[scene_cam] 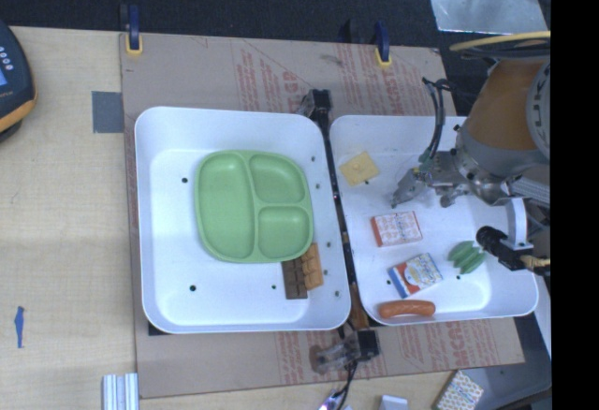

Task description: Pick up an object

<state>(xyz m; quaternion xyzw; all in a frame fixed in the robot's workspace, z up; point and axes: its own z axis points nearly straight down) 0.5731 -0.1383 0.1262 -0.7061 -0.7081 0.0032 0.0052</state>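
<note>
Bench comes first on the left, flat and tan, with a brown cardboard sheet clipped on top, likely to keep both bins from sliding. On the sheet sits the left bin, white and shallow, with a green plate that has three parts lying flat in its middle. A small brown chocolate bar lies just beside the plate's lower right edge, close to the bin wall, so there is little room to reach around it. Next is the right bin, touching the left one along a dark seam. In it lie a yellow cheese slice near the top, a small red and white box in the middle, a blue and white packet lower down, a sausage against the bottom rim, and a green bean pod on the right. These things lie well apart, so each has open room around it. The gripper hangs over the bin between the cheese and the red box, holding nothing I can see; whether it is spread or pressed together I cannot tell. The red box looks like the nearest thing to grab
</note>
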